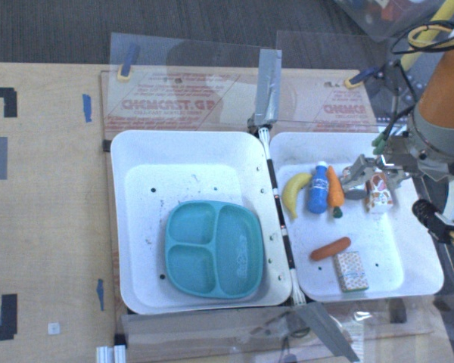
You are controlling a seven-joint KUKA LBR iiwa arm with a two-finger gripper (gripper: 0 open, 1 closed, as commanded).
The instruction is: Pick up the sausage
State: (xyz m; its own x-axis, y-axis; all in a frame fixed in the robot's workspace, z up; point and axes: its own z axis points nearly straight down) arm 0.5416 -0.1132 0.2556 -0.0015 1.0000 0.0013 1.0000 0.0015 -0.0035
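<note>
Light wood counter (45, 225) with black tape marks at left edge and blue tape bits, dark carpet floor (174, 6) across the top of frame, clear plastic box (386, 2) upper right, cut off by the frame. Two white bins mid-frame: left bin (132, 165) holds a teal divided plate (214, 249); right bin (420, 271) holds a banana (292, 193), blue bottle (318, 189) and carrot (334, 188) side by side in its upper part. Sausage (331, 249) lies lower centre of right bin, just above a small patterned box (351, 270), apart from the claw. Claw (361, 178) sits at right bin's upper right, next to a small red-and-white carton (378, 192); metal parts blur together, can't tell if it's open or closed. Arm mostly cut off at right edge, cables tangled above it
</note>
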